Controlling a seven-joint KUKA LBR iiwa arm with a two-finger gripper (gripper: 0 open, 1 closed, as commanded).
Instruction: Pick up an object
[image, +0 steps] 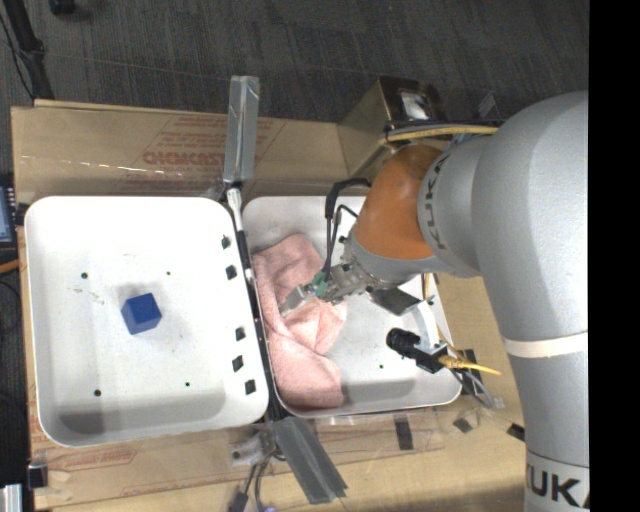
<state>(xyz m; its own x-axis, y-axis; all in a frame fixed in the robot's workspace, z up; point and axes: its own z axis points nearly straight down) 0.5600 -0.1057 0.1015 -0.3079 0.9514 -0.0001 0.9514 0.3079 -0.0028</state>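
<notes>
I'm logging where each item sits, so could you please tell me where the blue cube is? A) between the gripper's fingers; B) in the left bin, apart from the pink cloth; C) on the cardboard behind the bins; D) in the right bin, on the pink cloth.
B: the blue cube lies alone on the floor of the left bin, while the pink cloth lies in the right bin, where the gripper is.

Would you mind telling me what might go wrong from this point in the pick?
The gripper is down on the pink cloth, which is soft and bunched, so it may slip free or trail over the bin wall. The cloth lies close to that divider, so the arm could bump it.
</notes>
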